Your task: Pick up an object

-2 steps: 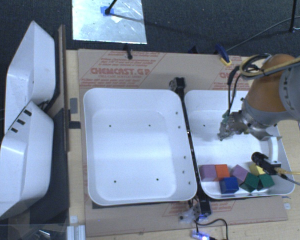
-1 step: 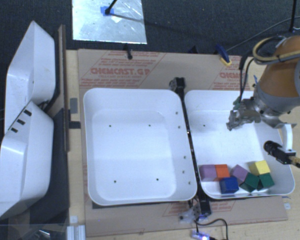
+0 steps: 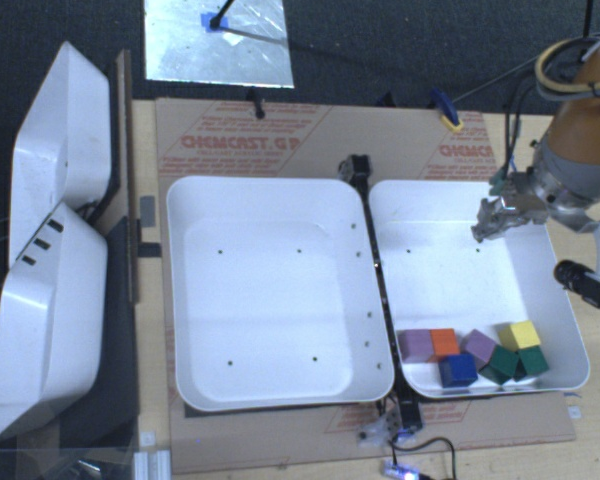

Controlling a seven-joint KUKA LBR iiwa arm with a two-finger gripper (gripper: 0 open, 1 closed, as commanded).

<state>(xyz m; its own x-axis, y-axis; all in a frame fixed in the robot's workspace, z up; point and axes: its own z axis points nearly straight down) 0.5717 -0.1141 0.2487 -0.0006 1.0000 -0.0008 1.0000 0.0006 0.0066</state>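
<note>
The arm comes in from the right and its gripper hangs over the upper right part of the right bin, above bare white floor. The picture is too small and blurred at the tip to tell whether the gripper is released or clenched, and nothing can be made out in it.

All the blocks sit in a cluster along the near edge of the right bin, well apart from the gripper. From the bin's inner wall outward they run: a pale purple block, an orange block touching it, a blue block just in front of the orange one, a second purple block, a green block with another green block beside it, and a yellow block just behind the green ones, nearest the bin's outer corner.

The left bin lies alongside the right bin, the two rims meeting at a dark strip.
</note>
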